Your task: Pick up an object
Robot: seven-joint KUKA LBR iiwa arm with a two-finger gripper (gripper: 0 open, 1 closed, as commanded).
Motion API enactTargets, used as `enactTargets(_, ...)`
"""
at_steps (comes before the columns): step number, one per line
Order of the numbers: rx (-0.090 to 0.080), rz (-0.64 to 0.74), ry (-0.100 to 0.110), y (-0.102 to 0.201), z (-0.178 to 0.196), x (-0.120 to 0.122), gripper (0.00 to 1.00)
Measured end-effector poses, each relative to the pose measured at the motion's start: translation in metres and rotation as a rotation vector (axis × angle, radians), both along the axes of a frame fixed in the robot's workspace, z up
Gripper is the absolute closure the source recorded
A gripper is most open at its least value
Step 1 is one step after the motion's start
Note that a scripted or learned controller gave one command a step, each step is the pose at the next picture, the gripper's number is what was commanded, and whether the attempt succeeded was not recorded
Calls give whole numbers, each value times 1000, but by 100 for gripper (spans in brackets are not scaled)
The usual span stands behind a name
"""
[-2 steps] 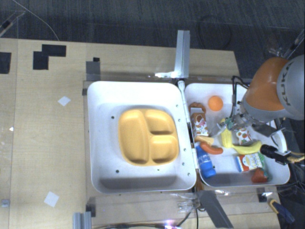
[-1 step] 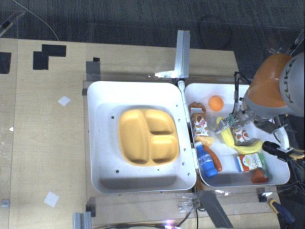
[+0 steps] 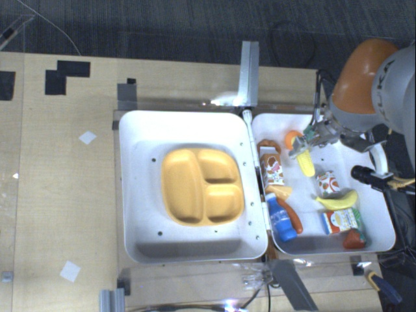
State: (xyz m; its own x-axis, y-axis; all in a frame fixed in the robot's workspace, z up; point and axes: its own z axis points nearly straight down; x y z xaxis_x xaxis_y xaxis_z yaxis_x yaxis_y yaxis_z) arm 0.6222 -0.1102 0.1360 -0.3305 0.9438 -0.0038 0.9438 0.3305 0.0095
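The right white bin [image 3: 383, 236] holds several toy foods. A yellow corn-like piece [image 3: 305, 164] lies near its back middle, with a small orange [image 3: 292, 138] just behind it. My gripper [image 3: 307, 139] hangs over the back of this bin, its tip right above the yellow piece and beside the orange. Whether it touches either is unclear. Further forward lie a banana [image 3: 338, 200], a blue bottle [image 3: 281, 217], a red sausage [image 3: 294, 220], a small white carton [image 3: 328, 183] and a juice carton [image 3: 342, 221].
The left white bin [image 3: 140, 174] holds a yellow divided tray [image 3: 200, 186]. A brown-topped snack pack [image 3: 272, 164] and a cheese wedge [image 3: 279, 191] lie along the right bin's left wall. A red fruit [image 3: 354, 240] sits at its front right. The grey and orange arm [image 3: 370, 83] rises over the back right.
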Motion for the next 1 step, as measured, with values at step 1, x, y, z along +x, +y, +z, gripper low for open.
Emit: enactTargets(1,3,-199,1,69,60,35,100)
